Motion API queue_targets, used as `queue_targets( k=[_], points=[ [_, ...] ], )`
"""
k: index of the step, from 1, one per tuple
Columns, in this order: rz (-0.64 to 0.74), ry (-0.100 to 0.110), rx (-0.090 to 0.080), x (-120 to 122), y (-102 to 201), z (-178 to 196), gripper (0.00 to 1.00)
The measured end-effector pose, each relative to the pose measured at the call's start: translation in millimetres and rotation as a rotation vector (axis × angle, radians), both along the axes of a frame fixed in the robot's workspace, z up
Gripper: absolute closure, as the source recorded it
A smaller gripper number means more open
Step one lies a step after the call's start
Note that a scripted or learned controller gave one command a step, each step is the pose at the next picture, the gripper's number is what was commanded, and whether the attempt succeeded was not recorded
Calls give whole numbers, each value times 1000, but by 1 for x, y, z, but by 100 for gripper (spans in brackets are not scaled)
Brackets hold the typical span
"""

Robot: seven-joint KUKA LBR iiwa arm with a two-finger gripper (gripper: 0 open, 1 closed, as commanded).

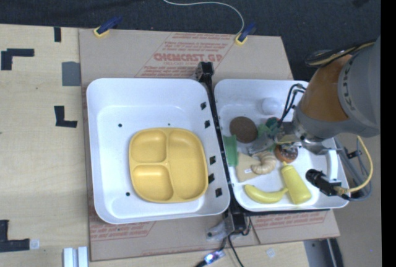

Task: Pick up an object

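The arm (337, 98) reaches into the right bin (247, 91). Its pincer (279, 140) is low among the clutter; whether it is apart or together cannot be told. Right bin contents: a brown round object (244, 129), a green item (230, 150), a tan piece (266, 165), a yellow bottle (296, 184), a banana (265, 194). The left bin (102, 111) holds a yellow divided plate (167, 165).

A yellow plate (167, 165) sits in 1 white bin (102, 135); at 3 o'clock lie a brown ball (244, 129), yellow banana (263, 194) and yellow bottle (296, 184).
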State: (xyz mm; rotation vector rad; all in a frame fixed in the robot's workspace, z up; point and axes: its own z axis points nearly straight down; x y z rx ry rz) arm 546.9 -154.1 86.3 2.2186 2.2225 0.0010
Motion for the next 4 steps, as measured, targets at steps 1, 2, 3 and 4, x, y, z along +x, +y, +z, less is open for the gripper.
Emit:
queue_targets(
  k=[1,2,3,4],
  points=[
    [-1,-13,-12,2,-4,14,100],
    [-1,0,0,-1,-5,57,100],
    [0,-3,-1,3,-5,120,100],
    [0,0,0,4,-4,139,100]
  ],
)
